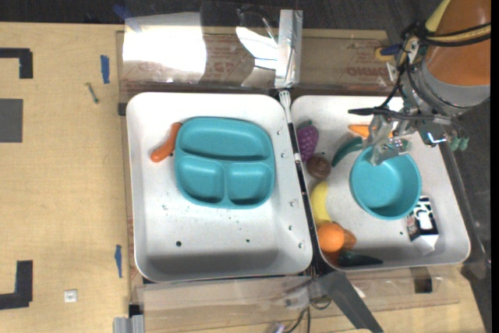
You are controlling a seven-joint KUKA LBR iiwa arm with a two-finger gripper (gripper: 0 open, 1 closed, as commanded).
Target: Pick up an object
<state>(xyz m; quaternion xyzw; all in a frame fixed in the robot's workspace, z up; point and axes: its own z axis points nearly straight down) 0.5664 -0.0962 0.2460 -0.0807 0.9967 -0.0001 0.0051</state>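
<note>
Bowl (385, 185), teal and lying in the right bin (456, 242), sits just under the claw (387, 138), whose opening I cannot tell, so a descent might land on the curved rim and skid off without gripping.

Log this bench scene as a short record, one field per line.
left bin: white shallow bin holding a teal three-compartment plastic plate, with an orange carrot-shaped toy touching the plate's left edge
right bin: white shallow bin holding a teal round bowl, purple grape bunch, yellow banana, round orange fruit, black-and-white small packet
gripper: gripper above the bowl's upper rim
held: nothing visible
</note>
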